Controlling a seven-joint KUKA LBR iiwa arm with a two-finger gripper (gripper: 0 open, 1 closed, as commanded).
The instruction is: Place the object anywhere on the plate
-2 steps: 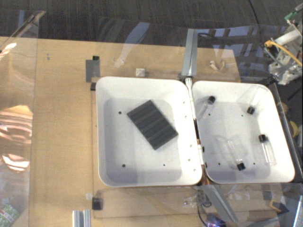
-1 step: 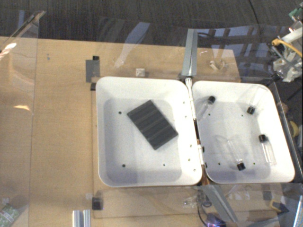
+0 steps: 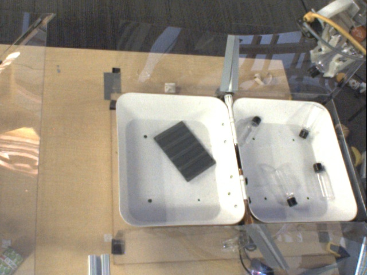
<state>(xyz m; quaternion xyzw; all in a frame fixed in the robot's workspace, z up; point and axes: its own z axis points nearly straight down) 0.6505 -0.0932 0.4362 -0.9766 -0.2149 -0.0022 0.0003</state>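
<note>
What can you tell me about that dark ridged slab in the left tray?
The dark ridged slab is a flat charcoal-grey rectangle, seemingly matte plastic or rubber, with parallel grooves running along its length. It lies flat on the floor of the left white bin, near the middle, turned diagonally. Nothing touches it but the bin floor.

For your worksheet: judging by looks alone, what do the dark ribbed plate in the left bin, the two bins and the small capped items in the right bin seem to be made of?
Dark plate: probably matte plastic or rubber; charcoal, ribbed, no glare.
Left bin and right bin: likely moulded plastic; smooth white, rounded corners, soft sheen.
Capped tubes: seemingly clear plastic or glass, since the bin shows through them; black caps.
</note>
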